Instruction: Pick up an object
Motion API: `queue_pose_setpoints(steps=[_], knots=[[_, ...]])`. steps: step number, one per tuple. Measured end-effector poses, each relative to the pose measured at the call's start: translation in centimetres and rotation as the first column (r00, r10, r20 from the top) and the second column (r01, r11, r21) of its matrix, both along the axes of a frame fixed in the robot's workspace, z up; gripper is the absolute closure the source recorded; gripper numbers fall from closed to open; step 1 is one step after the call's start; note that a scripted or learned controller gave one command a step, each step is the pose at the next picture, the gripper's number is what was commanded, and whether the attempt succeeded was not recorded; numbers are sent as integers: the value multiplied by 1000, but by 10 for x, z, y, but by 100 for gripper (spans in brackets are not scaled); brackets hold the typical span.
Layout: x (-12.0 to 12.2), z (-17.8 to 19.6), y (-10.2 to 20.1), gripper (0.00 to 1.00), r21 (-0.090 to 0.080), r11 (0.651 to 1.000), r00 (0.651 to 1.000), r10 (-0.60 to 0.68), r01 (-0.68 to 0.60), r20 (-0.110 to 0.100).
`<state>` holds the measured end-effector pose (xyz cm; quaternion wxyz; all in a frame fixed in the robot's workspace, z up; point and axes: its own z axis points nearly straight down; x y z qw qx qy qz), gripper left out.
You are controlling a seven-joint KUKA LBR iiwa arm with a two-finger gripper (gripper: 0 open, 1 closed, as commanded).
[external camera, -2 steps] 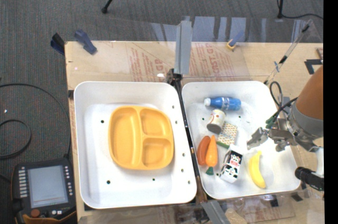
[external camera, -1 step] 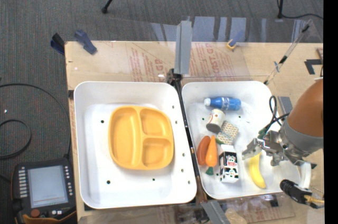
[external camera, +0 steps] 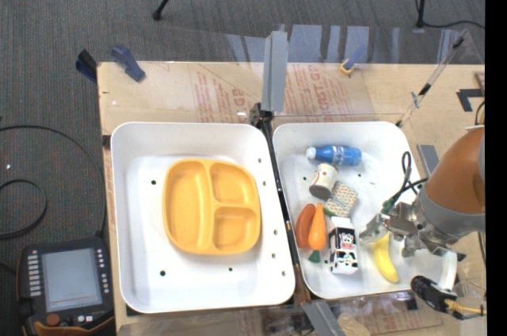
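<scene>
The right bin (external camera: 388,138) holds several objects. A blue bottle (external camera: 334,155) lies at the back, with a small tan cup (external camera: 322,180) and a checkered pouch (external camera: 341,200) just in front of it. An orange carrot (external camera: 318,227) and a red-orange piece (external camera: 305,223) lie side by side at the bin's left. Next to them lies a black-and-white milk carton (external camera: 343,246). A yellow banana (external camera: 386,258) lies at the front right. My gripper (external camera: 394,229) hangs low over the bin's right side, right above the banana's upper end.
The left bin (external camera: 131,168) holds a yellow divided plate (external camera: 211,205). A grey post (external camera: 274,77) stands behind the gap between the bins. A teach pendant (external camera: 67,280) lies on the floor at lower left. Cables run by the arm's wrist (external camera: 451,200).
</scene>
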<state>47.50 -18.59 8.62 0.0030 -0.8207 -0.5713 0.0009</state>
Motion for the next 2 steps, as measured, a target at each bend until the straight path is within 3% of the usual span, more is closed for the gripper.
queue_pose_setpoints(steps=[1,2], knots=[[0,8,0,100,3,1000,1000,-3,3,-2],[2,101,54,100,-2,1000,1000,19,-19,1]])
